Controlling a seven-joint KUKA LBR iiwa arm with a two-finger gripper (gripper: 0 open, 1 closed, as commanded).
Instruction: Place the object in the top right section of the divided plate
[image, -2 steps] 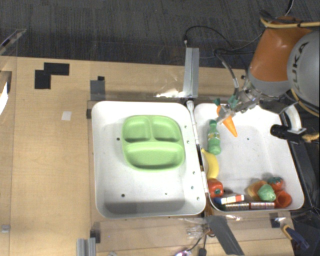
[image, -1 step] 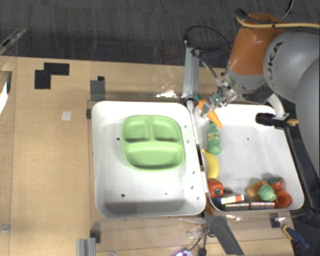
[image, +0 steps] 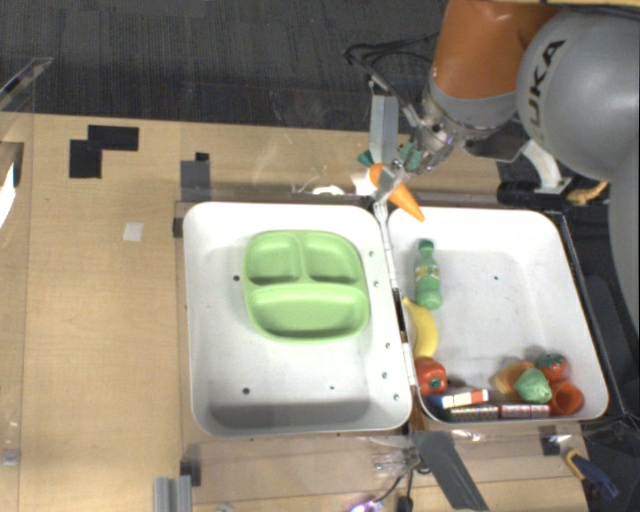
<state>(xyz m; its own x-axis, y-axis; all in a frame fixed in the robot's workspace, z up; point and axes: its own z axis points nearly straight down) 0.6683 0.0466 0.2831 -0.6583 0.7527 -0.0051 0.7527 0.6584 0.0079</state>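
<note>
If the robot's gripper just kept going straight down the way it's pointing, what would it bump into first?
Probably the ridge where the two white bins meet. The gripper points down with the orange carrot hanging at its tip, so the carrot would likely touch first. Depth is hard to judge from this slanted view, so it might land just inside the right bin instead.

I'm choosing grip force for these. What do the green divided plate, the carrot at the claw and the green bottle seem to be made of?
The green divided plate looks like moulded plastic: uniform colour, soft sheen, rounded ridges. The carrot, between the fingers of the claw, seems a toy, probably plastic, given its flat orange. The green bottle looks like glossy plastic, likely also a toy; too small to be sure.
</note>
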